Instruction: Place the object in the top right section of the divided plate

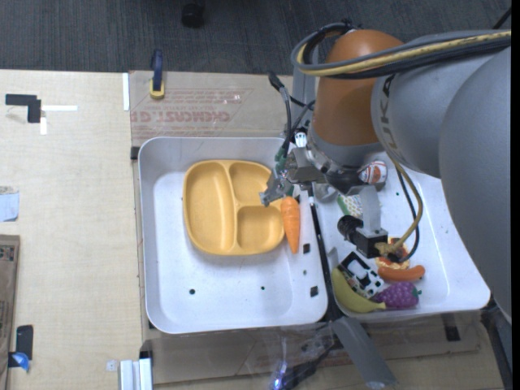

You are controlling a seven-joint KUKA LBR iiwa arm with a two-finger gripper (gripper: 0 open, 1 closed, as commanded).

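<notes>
The arm (439, 96) sits nearest the camera and enters from the right; its grey body and orange band cover the upper part of the right bin (455, 287) and the bins' shared wall.

The left bin (219, 299) holds the plate (231, 208), a yellow divided dish with three sections, lying in the bin's upper half.

The claw (280, 187) hangs at the plate's right rim, over the upper right section. Whether it is open or closed cannot be determined: the finger tips merge into dark metal and cabling.

The carrot (291, 223) lies just below the claw, lengthwise along the plate's right edge, its broad end uppermost and close to the claw tips, its point toward the bin floor. Whether the claw touches the carrot cannot be determined.

In the right bin, a banana (353, 295), grapes (400, 295) and a red-orange item (400, 272) lie clustered near the lower wall. A black-and-white object (361, 268) beside them is hard to identify. A small round object (374, 172) is partly hidden by the wrist.
</notes>
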